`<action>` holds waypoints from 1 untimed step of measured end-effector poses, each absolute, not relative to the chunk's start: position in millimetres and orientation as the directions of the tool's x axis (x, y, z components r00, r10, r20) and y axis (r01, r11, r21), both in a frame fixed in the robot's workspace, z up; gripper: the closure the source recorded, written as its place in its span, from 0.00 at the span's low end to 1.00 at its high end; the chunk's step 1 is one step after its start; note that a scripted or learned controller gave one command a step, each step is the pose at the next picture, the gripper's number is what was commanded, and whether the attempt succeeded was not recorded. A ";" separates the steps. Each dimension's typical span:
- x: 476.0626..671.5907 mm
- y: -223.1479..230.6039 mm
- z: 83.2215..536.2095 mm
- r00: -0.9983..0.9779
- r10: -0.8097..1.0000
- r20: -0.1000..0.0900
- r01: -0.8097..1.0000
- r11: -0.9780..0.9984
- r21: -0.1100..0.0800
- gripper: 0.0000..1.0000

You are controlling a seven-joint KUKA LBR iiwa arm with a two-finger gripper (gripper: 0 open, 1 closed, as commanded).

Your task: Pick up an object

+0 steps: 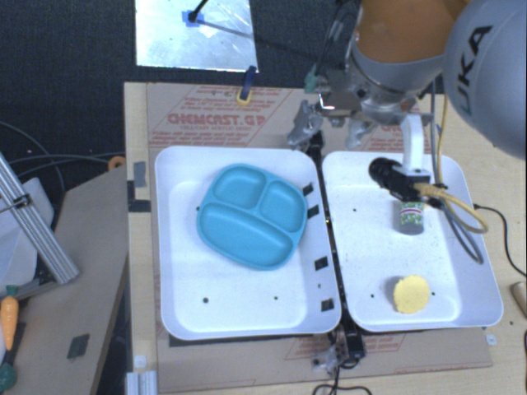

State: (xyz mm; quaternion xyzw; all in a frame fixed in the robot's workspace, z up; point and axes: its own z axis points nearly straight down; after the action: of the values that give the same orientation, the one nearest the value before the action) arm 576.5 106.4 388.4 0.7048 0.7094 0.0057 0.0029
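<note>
A brown cardboard sheet (216,115) with red letters is lying flat under the work area. Dark carpet (66,48) is covering the floor behind it. A shiny silver square (196,21) is resting on the carpet and catching the light. Black cables (49,151) are running along the left, beside a metal rail (33,220).

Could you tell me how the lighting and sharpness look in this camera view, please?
Camera view: even, soft light; the left bin is bright white but not washed out; glare on the metal sheet behind the bench; the blue plate is sharp; the arm looms large and slightly blurred.
</note>
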 end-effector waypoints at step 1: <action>523.8 204.5 382.4 -0.015 1.000 0.005 1.000 0.015 0.001 0.00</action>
State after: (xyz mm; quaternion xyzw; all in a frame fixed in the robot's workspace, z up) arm 523.8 204.5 382.4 0.7017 0.7124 0.0019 -0.0016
